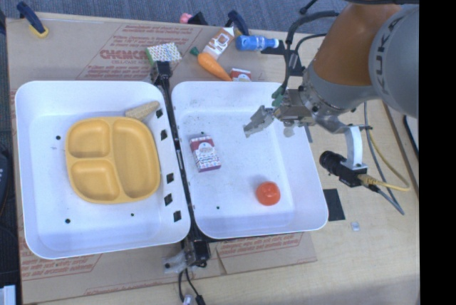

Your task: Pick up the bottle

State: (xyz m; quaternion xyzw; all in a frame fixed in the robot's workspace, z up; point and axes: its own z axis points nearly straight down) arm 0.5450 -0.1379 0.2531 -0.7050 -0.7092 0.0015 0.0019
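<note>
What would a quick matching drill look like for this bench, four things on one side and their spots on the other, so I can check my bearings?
Things:
1. yellow tray
2. red box
3. blue bottle
4. orange ball

Places:
A. on the cardboard behind the bins
B. left bin
C. right bin, near its front
D. right bin, near the divider

Pairs: 1-B, 2-D, 3-A, 4-C
</note>
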